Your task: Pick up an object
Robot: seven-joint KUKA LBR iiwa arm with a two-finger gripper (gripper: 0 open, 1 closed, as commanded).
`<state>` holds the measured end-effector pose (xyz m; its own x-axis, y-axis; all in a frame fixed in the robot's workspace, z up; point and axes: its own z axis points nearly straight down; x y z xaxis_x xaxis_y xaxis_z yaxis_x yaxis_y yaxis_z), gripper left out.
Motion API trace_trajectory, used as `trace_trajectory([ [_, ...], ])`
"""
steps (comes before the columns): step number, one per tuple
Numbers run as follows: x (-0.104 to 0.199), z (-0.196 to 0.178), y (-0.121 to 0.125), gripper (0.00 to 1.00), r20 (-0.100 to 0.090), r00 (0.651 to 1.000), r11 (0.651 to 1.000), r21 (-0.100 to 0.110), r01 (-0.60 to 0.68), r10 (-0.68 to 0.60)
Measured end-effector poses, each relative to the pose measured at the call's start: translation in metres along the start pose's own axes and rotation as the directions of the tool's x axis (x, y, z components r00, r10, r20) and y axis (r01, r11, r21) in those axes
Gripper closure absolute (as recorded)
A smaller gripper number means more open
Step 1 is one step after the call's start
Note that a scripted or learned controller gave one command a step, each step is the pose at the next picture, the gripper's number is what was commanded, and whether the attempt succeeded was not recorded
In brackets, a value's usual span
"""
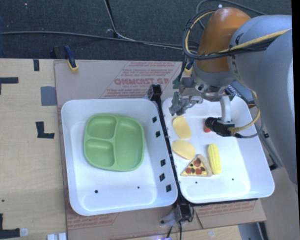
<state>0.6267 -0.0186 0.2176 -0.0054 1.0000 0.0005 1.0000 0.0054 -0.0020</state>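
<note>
We see nothing lifted yet; the gripper (181, 105) hangs at twelve o'clock of the right bin (250, 183), above the upper yellow food piece (181, 127), and we cannot tell its state; a second yellow piece (183, 149), pizza slice (196, 167) and corn cob (214, 158) lie toward six o'clock; the whole grasp remains; the cardboard (138, 78) reads "CHEMCAST".

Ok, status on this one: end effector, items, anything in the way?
End effector over right bin, above upper yellow piece. Nothing seen gripped. Pizza slice and corn nearby. Green plate in left bin.
</note>
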Motion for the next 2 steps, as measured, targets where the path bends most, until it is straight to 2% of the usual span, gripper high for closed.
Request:
trace_trajectory([
  [1,0.056,-0.011,-0.002,1.00,-0.001,1.000,1.000,-0.002,0.002,-0.002],
  [2,0.115,-0.004,0.002,1.00,0.000,1.000,1.000,0.000,0.002,-0.002],
])
